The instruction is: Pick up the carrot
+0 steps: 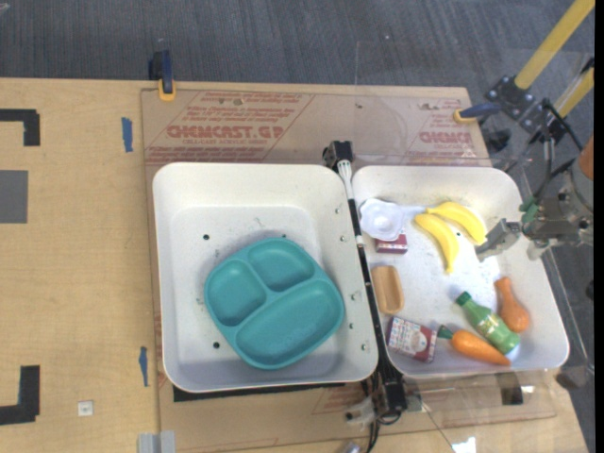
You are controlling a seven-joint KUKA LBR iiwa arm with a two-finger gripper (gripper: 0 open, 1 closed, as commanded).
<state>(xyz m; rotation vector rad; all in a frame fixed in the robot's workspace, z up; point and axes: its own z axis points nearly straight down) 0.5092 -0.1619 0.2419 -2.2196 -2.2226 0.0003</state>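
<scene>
The fingers hang over the right bin's upper right part, near three o'clock in the view, but whether they are apart or together cannot be told from this slant (the tips blur into one grey wedge). Nothing shows between them. They sit just beside the right end of the bananas, which lie at about nine o'clock from them.

The carrot lies on the floor of the right bin near its lower edge, at roughly six o'clock from the fingers and well apart from them. Its orange body points toward four o'clock, its green top toward the red carton. A green bottle lies just above it, touching or nearly so. An orange drumstick-shaped toy rests at two o'clock from the carrot. A hot dog bun and a white cup lie along the bin's left side.

The left bin holds a teal divided plate. Both bins stand on the wooden tabletop.
</scene>
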